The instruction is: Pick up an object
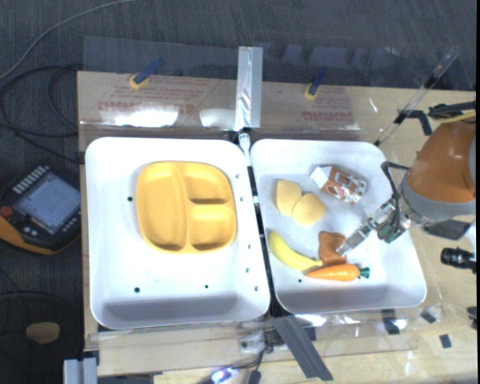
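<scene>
My gripper sits low in the right bin, lower right of the frame, arm coming in from the right edge. Fingers: can't tell whether they're spread or pressed together, the tip is too small and blurred. Nothing visibly between them, so I don't count anything as held.

Nearest thing: brown toast piece, touching or just left of my tip. Likely the target; it lies left of the hand along the finger line.

Just below it: carrot, long axis near horizontal in the frame, green end pointing right. It's down-left of my tip, close, roughly crosswise to my approach.

Next out: banana, left of the toast, long axis running upper left to lower right, ending near the carrot.

Further up-left: two pale potato-like lumps, side by side, touching.

Up from my tip: small printed packet, near the bin's back wall, well apart from the hand.

Farthest: yellow divided tray in the left bin, not in play.

Call: short push left-down gets the toast.
</scene>
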Action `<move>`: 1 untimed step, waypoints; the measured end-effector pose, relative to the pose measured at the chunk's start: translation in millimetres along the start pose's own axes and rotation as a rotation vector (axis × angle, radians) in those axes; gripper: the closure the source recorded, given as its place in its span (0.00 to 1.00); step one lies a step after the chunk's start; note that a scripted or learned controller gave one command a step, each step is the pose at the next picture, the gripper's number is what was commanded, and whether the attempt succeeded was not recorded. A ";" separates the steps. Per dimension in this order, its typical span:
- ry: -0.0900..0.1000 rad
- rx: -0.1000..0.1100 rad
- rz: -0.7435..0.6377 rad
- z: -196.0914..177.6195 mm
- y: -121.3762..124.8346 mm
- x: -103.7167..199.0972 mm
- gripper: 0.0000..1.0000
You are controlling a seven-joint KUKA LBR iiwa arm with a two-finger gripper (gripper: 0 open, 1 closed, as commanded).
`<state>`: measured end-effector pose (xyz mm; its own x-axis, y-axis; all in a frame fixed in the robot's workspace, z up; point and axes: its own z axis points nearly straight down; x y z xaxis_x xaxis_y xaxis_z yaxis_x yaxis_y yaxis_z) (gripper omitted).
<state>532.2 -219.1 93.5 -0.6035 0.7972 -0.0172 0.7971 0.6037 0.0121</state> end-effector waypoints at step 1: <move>0.003 -0.001 0.194 0.0 30.7 61.7 0.00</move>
<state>519.5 -151.4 92.8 -0.4389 0.8984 -0.0117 0.8983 0.4391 0.0156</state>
